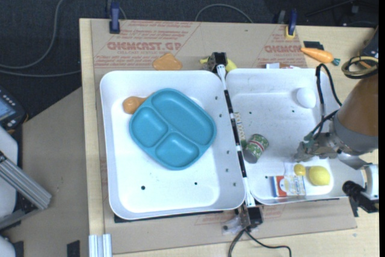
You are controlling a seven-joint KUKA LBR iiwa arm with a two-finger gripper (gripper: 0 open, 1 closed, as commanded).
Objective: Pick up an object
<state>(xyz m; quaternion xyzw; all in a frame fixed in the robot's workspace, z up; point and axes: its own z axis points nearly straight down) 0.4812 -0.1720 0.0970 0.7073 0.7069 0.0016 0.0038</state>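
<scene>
At the right of the frame the arm (361, 114) reaches into the right bin (271, 84); its jaws (314, 150) sit low, but I cannot tell how far open they are. Just below them lies a lemon (319, 176) beside a small carton (286, 186). A can (255, 147) lies near the bin's left wall. A blue tray (172, 127) sits in the left bin (120, 177).

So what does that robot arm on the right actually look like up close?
The arm is a thick rounded tube, orange-brown where it enters from the right, ending in a grey wrist section. Thin black cables loop along its side. The gripper at its tip is a small grey metal fitting, too blurred to make out in detail.
</scene>
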